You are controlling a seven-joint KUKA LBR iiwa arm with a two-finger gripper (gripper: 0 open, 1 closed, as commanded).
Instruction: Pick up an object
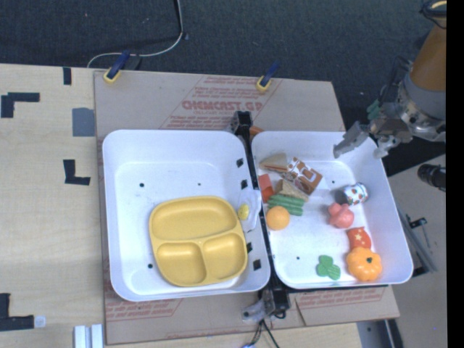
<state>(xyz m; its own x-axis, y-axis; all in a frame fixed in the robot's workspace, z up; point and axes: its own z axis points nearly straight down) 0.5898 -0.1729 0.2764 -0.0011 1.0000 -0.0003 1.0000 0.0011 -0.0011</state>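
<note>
Cardboard-backed bins, toys crowded together

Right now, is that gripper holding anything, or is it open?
Gripper: above the right bin's far right corner, nothing seen in it; open or closed cannot be told.

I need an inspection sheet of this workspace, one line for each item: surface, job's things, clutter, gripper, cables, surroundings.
Surface: cardboard sheet on a wooden bench, held by two clamps, bearing two white bins.
Job's things: right bin holds an orange ball, pink toy, small pumpkin, green piece and other small toys.
Clutter: yellow divided tray in the left bin.
Gripper: gripper above the right bin's far right corner, holding nothing visible.
Cables: white cable on the dark floor.
Surroundings: black tape marks on the bench.
</note>
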